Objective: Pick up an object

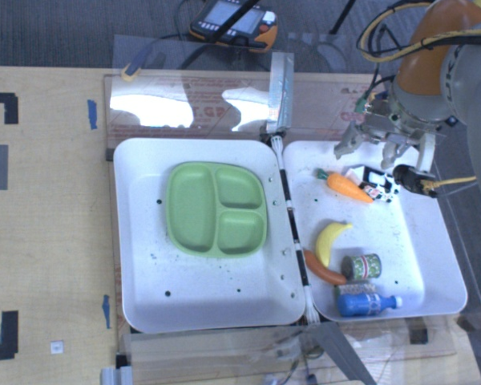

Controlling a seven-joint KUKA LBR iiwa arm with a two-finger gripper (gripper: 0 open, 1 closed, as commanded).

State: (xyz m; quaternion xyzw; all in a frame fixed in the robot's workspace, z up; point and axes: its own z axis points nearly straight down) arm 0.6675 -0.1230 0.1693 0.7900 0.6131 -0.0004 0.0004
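Observation:
My gripper (367, 152) hangs over the far part of the right bin (433, 239), open, with nothing between its fingers. Just below it lie an orange carrot (345, 185) and a small black-and-white object (379, 186). Further toward the front are a yellow banana (329, 240), a reddish-orange pepper (324, 269), a small green-labelled can (361, 266) on its side and a blue bottle (366, 303), also lying down.
The left bin (136, 239) holds a green divided plate (216, 208). A raised divider (291, 223) separates the two bins. A clear panel (192, 103) stands behind them. The arm's orange band (433, 46) and cables occupy the upper right.

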